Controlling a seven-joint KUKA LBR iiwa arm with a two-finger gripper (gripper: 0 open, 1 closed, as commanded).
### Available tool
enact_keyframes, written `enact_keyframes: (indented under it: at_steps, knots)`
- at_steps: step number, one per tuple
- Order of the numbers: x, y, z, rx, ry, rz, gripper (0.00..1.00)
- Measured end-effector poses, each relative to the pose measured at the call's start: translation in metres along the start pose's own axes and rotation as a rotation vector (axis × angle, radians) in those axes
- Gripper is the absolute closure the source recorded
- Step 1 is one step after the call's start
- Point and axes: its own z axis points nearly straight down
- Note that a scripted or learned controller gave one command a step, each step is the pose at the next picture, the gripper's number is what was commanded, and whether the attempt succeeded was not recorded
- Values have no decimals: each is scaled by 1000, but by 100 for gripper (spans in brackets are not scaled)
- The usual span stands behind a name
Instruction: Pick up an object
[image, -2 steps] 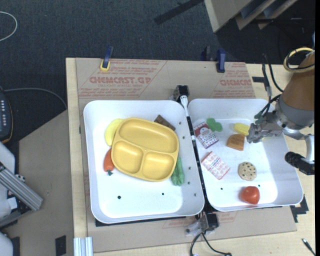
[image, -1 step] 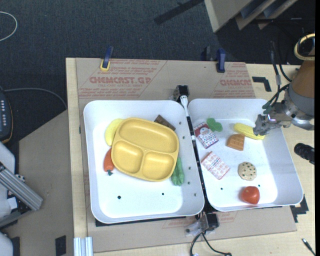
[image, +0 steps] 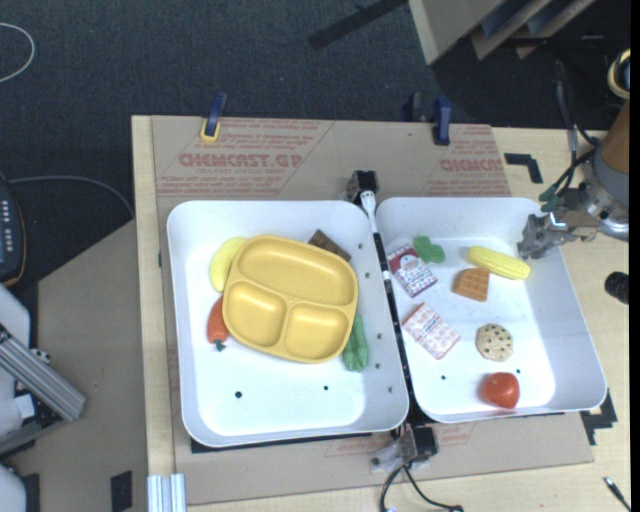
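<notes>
A: Count, largest first?
B: Two white bins (image: 190, 300); one yellow tray (image: 290, 298), left bin. Right bin: one corn cob (image: 498, 262), two packets (image: 430, 331), one tomato (image: 500, 389), one cookie (image: 493, 341).
A: Gripper (image: 535, 236)?
B: Above right bin's far edge, beside the corn; grip state indiscernible.
</notes>
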Motion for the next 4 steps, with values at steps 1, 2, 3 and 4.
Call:
enact_keyframes:
  at_steps: [1, 2, 3, 4]
  knots:
    - [52, -7, -10, 5, 5, -4, 100]
    - [101, -25, -1, 8, 4, -3, 100]
    - [156, -17, 0, 5, 4, -5, 100]
    - [171, -19, -3, 4, 3, -1, 100]
